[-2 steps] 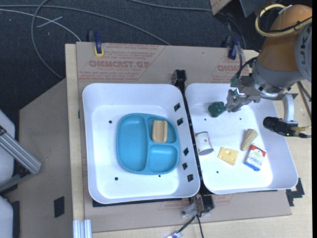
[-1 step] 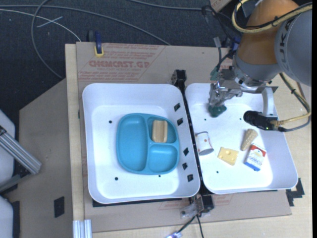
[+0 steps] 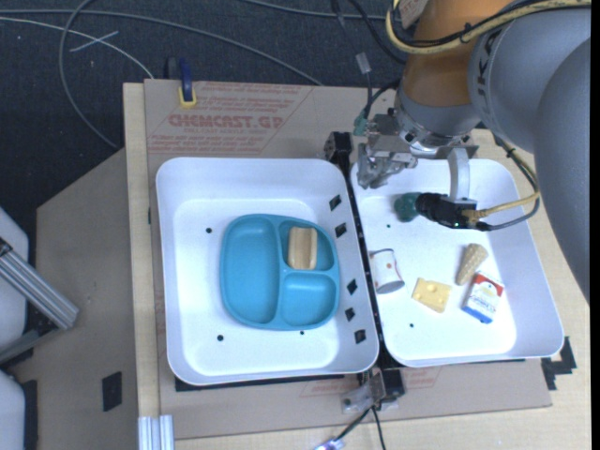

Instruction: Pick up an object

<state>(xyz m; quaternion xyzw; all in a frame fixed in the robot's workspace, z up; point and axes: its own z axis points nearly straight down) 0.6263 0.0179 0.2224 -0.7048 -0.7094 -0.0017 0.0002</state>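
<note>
the metal claw [image 3: 377, 169] hangs over the right shallow white bin [image 3: 525, 336] near its top-left corner (whether it is apart or together, i cannot tell), above a small white cylinder [image 3: 385, 271]

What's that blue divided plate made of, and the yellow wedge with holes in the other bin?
The blue divided plate looks like moulded plastic: even colour, soft sheen, rounded compartment walls. The yellow wedge with holes is probably a plastic or foam toy cheese: matte, uniform yellow, though the view leaves that open.
</note>
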